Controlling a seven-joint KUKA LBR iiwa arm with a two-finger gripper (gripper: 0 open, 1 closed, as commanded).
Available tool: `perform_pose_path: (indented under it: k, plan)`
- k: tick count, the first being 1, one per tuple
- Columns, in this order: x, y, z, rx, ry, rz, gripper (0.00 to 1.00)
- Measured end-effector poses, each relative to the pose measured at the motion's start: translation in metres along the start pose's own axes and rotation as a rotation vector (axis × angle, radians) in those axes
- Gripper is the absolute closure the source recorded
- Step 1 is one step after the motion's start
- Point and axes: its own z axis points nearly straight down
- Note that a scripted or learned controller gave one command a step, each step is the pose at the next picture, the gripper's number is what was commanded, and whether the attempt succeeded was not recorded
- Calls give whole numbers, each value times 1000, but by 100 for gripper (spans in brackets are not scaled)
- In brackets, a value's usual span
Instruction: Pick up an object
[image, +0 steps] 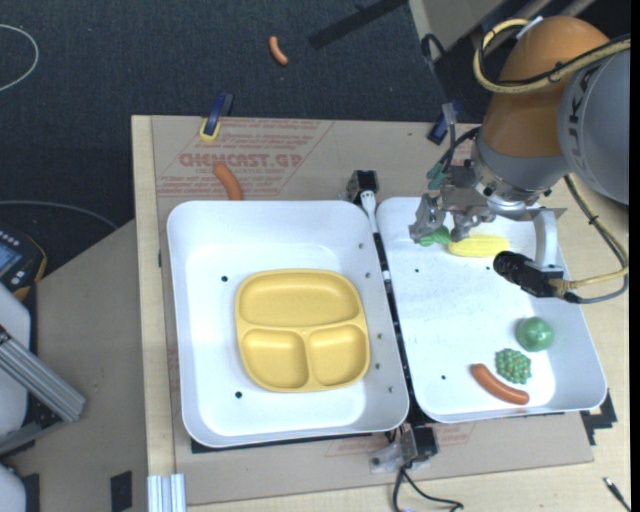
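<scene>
1. Nearest me, at the bench's front edge, a small black clamp (415, 445) with trailing wires sits just below where the two bins meet.
2. On my feed the right bin (450, 330) holds a red-orange sausage (498, 384) near its front rim, a bunch of green grapes (513, 366) touching it, and a round green ball (534, 333) just behind those.
3. Farther back in that bin lies a yellow corn cob (478, 245), with a small green piece (434, 238) beside its left end.
4. My gripper (437, 222) hangs over that back corner, right above the green piece and the corn; I cannot tell whether it has closed on anything.
5. Over in the left bin (200, 300) I see a yellow three-compartment tray (300, 328).
6. Behind the bins, red print on the cardboard sheet (250, 150) reads roughly "CHEMCAST G.P."; the smaller lines are unreadable.
7. An orange sausage (228, 181) rests on that cardboard; another orange piece (278, 49) lies on the dark floor beyond.
</scene>
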Motion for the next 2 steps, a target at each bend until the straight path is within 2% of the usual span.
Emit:
perform_pose_path:
  k: [1, 2]
  plan:
    - [56, -11, -9, -1, 0, 0, 100]
    - [109, -32, 5, 1, -1, 2, 100]
